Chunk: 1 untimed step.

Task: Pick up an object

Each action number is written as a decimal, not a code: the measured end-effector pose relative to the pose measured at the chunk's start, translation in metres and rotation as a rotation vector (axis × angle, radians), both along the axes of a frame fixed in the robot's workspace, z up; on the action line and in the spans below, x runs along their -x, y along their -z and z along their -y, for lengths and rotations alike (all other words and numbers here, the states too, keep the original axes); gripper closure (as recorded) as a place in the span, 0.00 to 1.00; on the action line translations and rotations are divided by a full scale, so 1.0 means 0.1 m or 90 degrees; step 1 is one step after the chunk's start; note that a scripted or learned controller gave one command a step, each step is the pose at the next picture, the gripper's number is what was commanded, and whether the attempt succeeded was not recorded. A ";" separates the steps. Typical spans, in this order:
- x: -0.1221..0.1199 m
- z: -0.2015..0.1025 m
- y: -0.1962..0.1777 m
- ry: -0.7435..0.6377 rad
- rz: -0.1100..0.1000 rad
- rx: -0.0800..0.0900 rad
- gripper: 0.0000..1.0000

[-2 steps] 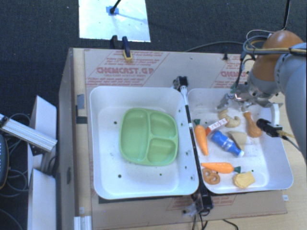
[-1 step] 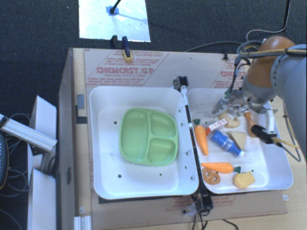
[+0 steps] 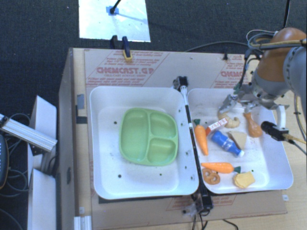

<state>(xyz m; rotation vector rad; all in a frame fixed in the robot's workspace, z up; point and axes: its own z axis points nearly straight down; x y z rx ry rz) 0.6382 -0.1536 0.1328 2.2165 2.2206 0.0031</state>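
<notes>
carrots, two; bins, two

A pale green plastic plate with four compartments lies flat in the middle of the left shallow white bin, apart from all four walls. The right shallow white bin sits touching it along their shared edge. Both rest on a brown board bench top printed with red lettering. A black and yellow clamp grips the bench's back edge near its left corner. A small black clip sits where the bins meet at the back. Beyond the bench, a pale square sheet lies on dark carpet. A silver metal rail slants off the bench's left edge.
</notes>
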 end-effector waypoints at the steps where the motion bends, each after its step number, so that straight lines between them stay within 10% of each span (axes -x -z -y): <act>1: 0.20 -0.33 0.20 -0.002 -0.002 -0.001 0.00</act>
